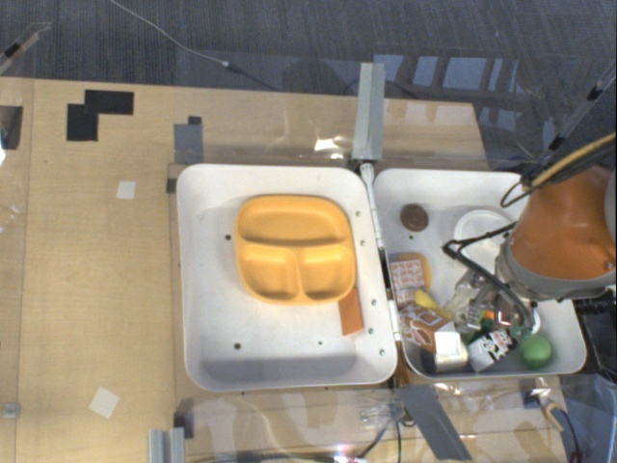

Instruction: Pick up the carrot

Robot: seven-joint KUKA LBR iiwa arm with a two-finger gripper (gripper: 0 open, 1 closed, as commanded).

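Carrot (351,313) lies in the left bin (207,258), touching the yellow tray's (292,247) lower right corner. Your gripper (487,307) is well right of the tray, over clutter; you cannot tell its grip. Pickup isn't started.

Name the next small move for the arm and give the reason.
Probably lift and shift left: the end effector sits low among clutter in the right bin, while the carrot lies in the left bin beside the yellow tray.
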